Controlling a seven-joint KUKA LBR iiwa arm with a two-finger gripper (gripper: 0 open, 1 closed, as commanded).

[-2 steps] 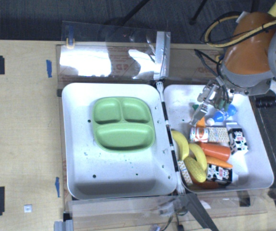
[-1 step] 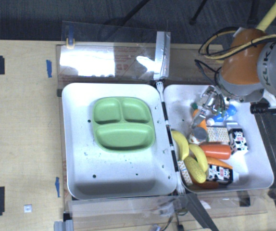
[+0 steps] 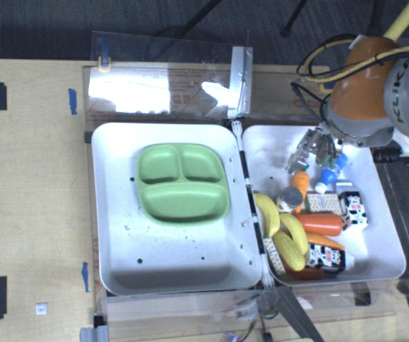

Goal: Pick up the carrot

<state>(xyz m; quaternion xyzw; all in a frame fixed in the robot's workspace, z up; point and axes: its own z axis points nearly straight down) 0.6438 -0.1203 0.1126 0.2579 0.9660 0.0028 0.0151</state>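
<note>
The carrot [image 3: 301,185] is a short orange piece in the right bin [image 3: 386,212], lying among other toys near the bin's middle. My gripper [image 3: 306,155] hangs just above and behind the carrot's upper end, at the tip of the grey arm with the orange band [image 3: 361,84]. From this slant I cannot make out whether the gripper touches the carrot. The carrot's lower end runs behind a small grey round object [image 3: 289,197].
Around the carrot lie two bananas [image 3: 267,214], a corn cob [image 3: 288,251], a red-orange sausage [image 3: 321,223], a blue-and-white bottle [image 3: 330,174] and printed cards [image 3: 353,211]. The left bin [image 3: 112,226] holds a green divided plate [image 3: 183,182].
</note>
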